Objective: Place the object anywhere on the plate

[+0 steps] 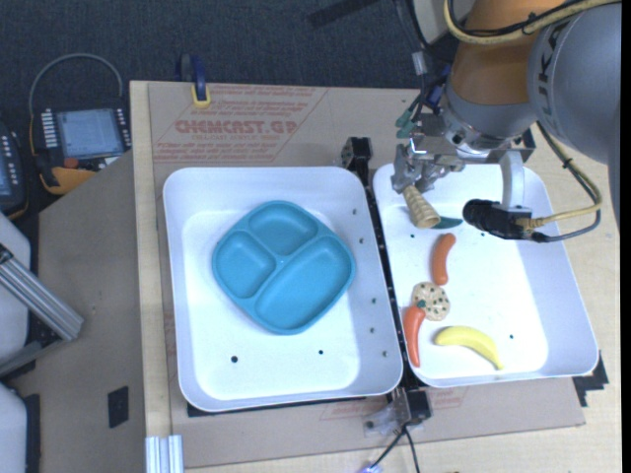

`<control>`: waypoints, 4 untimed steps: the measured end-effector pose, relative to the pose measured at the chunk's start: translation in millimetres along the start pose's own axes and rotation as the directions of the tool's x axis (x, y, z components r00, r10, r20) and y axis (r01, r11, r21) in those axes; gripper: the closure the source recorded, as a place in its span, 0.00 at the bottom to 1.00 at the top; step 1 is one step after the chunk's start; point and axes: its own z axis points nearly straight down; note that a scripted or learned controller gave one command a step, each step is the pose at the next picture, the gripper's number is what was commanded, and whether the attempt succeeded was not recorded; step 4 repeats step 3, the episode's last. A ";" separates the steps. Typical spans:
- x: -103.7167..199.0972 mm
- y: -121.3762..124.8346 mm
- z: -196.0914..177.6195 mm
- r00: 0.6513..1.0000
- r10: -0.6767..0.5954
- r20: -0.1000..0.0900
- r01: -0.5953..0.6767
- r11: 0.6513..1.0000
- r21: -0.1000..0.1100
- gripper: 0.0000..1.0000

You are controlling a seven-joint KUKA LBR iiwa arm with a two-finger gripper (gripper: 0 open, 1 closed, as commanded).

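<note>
Hand (418, 177) low in right bin (552, 294), tan cone (422, 208) just below its tips, grip state can't tell, blue plate (284, 264) left of cone in left bin (197, 353)

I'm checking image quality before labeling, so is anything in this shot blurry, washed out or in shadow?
Camera view: the arm's orange band at top right is soft and blurred; the white bins look bright but keep their edges; the blue plate and banana are sharp, casting faint shadows.
</note>
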 end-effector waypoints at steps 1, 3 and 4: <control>55.4 10.0 17.1 1.000 -0.001 -0.001 0.001 1.000 0.001 1.00; 110.9 -1.3 22.4 1.000 0.004 0.000 -0.004 1.000 0.005 0.00; 110.9 -1.3 22.4 1.000 0.004 0.000 -0.004 1.000 0.005 0.00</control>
